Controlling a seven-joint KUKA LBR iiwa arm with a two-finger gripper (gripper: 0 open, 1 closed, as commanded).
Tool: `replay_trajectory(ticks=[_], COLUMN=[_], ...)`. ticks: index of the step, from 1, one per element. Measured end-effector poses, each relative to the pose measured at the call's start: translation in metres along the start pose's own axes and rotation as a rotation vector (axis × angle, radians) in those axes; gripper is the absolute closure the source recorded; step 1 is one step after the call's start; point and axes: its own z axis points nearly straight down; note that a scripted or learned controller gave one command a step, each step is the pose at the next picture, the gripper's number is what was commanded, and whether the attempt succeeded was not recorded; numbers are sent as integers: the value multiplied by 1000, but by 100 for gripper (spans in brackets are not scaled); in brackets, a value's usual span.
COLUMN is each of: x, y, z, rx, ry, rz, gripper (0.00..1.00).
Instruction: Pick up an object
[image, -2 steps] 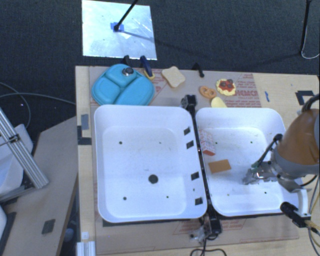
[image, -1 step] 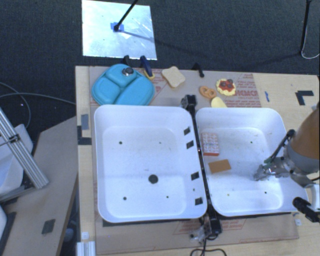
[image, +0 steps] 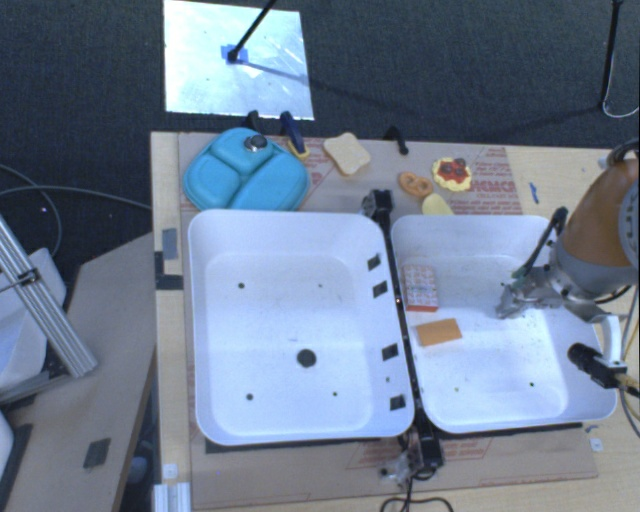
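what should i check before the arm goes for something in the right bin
1. Target present in the right bin: ok, an orange flat piece and a patterned pink block lie near its left wall.
2. Targets apart from each other: ok, a bare strip shows between them.
3. Gripper over a target: not ok, it sits to the right of both pieces, above bare bin floor.
4. Finger state: cannot tell, too small and blurred.
5. Gripper already holding something: cannot tell, nothing is visible at its tip.
6. Room beside the divider: not ok for the block, it lies close to the bin wall; the orange piece has more space.
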Motion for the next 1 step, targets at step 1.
replay_trajectory(ticks=[1], x=[68], y=[-81], z=[-2], rx=[-5], ry=[-1], rz=[6], gripper=[100])
